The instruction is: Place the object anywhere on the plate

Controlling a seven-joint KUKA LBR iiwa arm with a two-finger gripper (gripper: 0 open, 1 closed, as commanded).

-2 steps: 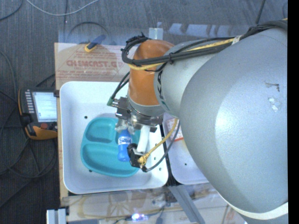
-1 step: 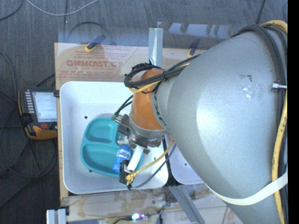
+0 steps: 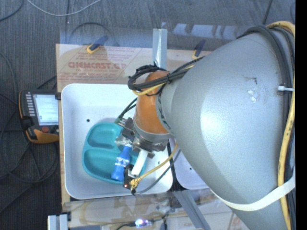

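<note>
A teal plate [image 3: 98, 150] with two compartments lies in the left white bin [image 3: 76, 104], toward its front. My gripper [image 3: 125, 153] reaches down from the orange wrist band over the plate's right edge. A small blue object with a pale band [image 3: 119, 164] sits just below the gripper, over the plate's right rim. The wrist hides whether the object is held or resting on the plate.
The grey arm covers most of the right bin, leaving a sliver of its front wall [image 3: 188, 178] in sight. A cardboard sheet [image 3: 96, 63] lies behind the left bin. A handheld screen unit [image 3: 41, 113] sits off the bench's left side.
</note>
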